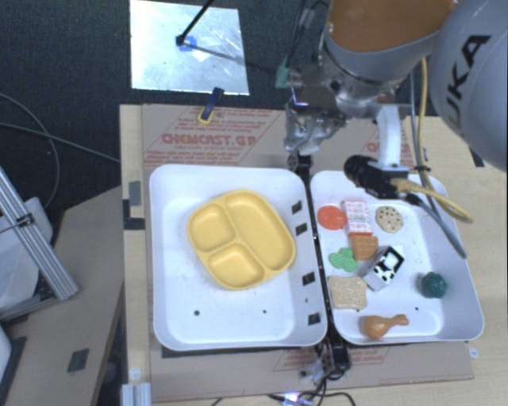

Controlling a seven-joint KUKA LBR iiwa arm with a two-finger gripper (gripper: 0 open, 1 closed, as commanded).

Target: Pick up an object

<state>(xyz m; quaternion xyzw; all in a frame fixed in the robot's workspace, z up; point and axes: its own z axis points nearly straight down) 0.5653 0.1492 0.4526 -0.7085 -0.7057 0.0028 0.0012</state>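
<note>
My gripper (304, 151) hangs over the back rim where the two bins meet, above all the objects and touching none. In the right bin (460, 317) lie a red disc (331, 216), a pink wafer (355, 213), a cookie (388, 218), an orange block (363, 245), a green leafy piece (343, 258), a black-and-white box (386, 266), a toast slice (347, 292), a teal ball (432, 284) and a drumstick (384, 323). A yellow divided plate (240, 238) sits in the left bin (171, 309).
A black fitting (367, 174) with a yellow cable (436, 198) reaches over the right bin's back. The grey arm with its orange band (381, 24) fills the upper right. A shiny sheet (190, 47) lies behind the bench, and a metal frame (32, 238) stands at the left.
</note>
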